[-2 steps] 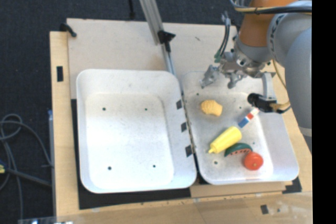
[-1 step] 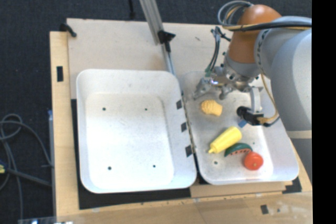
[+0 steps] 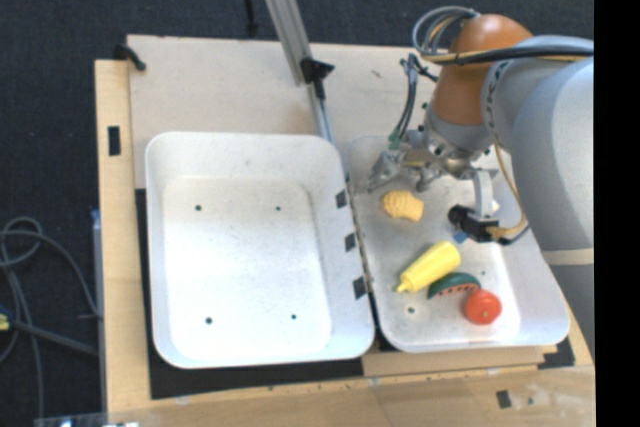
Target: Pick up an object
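Hovering gripper (image 3: 402, 173), grip state unclear, above lumpy yellow toy (image 3: 402, 206); long axis left-right, pointing direction unclear.

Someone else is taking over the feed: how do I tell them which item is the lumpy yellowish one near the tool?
Look in the right-hand bin, the one the arm reaches over. Near its far end, just below the tool, lies the small lumpy pale-yellow piece. It is short and knobbly, unlike the smooth bright-yellow bottle and the red tomato nearer the front.
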